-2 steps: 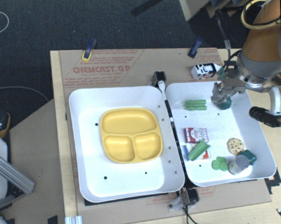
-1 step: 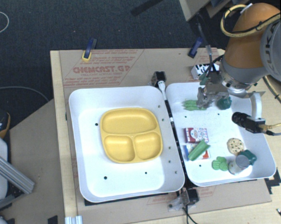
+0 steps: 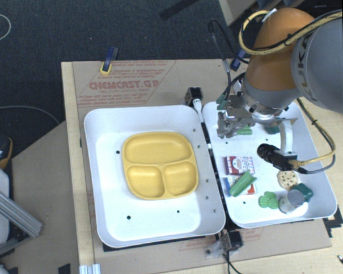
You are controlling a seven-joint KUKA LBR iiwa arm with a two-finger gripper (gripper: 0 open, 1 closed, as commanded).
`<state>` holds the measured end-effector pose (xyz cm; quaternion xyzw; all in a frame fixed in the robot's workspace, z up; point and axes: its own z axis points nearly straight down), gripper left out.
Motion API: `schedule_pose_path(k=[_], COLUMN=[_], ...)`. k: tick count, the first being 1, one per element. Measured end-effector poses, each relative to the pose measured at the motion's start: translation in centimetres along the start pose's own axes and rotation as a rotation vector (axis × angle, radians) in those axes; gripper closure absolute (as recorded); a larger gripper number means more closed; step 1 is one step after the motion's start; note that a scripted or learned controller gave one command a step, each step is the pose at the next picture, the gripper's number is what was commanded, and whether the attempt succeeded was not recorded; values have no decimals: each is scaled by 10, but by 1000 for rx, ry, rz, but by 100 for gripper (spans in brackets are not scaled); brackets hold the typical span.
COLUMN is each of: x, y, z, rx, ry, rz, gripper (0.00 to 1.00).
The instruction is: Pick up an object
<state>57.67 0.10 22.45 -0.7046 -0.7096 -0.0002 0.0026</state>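
My gripper (image 3: 228, 129) hangs low over the far left part of the right bin (image 3: 316, 208), under the orange-banded wrist. A small green piece (image 3: 245, 131) lies just to its right, touching or nearly touching it; whether it is held cannot be seen. Nearer the front lie a red and white packet (image 3: 239, 164), a long green object (image 3: 242, 184) resting on a blue and white item (image 3: 227, 187), a small green toy (image 3: 268, 200), a grey round-topped object (image 3: 296, 196) and a pale speckled disc (image 3: 287, 178).
The left bin (image 3: 102, 165) holds a yellow divided plate (image 3: 159, 164). A ridge where the two bin rims meet runs between them (image 3: 209, 154). Brown cardboard (image 3: 123, 82) lies under both bins, with a blue and yellow clip (image 3: 107, 61) at its far edge.
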Motion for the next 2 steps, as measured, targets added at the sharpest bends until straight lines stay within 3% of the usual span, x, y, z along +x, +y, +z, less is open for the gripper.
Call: schedule_pose_path(k=[1, 2], x=[22, 27], y=[-2, 5], z=[9, -9], rx=[0, -7], ry=[-2, -3], rz=[4, 5], gripper=[100, 100])
